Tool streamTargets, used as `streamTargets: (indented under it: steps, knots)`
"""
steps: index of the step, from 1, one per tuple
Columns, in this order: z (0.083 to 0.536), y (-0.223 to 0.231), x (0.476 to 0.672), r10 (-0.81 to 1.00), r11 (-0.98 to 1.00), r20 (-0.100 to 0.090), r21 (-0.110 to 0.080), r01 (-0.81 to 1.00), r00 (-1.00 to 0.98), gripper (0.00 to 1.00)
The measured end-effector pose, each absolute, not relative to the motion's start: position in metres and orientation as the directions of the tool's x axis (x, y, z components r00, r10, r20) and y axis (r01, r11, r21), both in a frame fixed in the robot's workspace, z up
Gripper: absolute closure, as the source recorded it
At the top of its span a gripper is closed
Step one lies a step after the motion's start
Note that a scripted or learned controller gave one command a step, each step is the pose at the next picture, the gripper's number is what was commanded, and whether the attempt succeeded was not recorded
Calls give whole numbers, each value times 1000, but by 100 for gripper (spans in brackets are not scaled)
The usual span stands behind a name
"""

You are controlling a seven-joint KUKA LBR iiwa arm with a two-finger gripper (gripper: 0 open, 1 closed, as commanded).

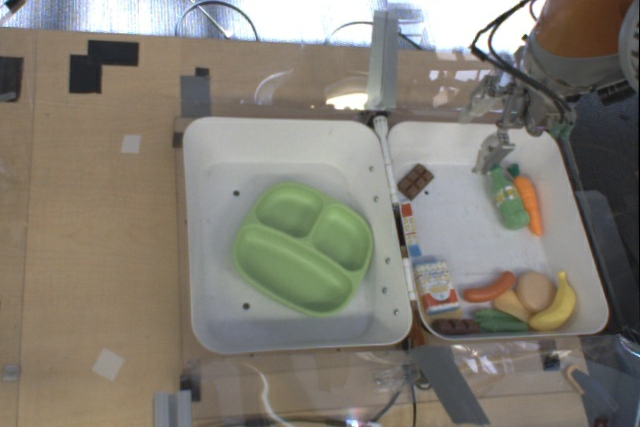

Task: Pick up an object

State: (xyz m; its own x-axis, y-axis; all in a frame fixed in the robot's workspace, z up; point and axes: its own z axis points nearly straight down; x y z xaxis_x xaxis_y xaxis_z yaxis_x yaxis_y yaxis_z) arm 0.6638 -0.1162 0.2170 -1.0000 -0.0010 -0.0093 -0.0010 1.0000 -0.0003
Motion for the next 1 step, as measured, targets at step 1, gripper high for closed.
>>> streamTargets:
  steps: [1]
  knots:
    - [96,-161,669,65,998,-3,-1,65,-998,0]
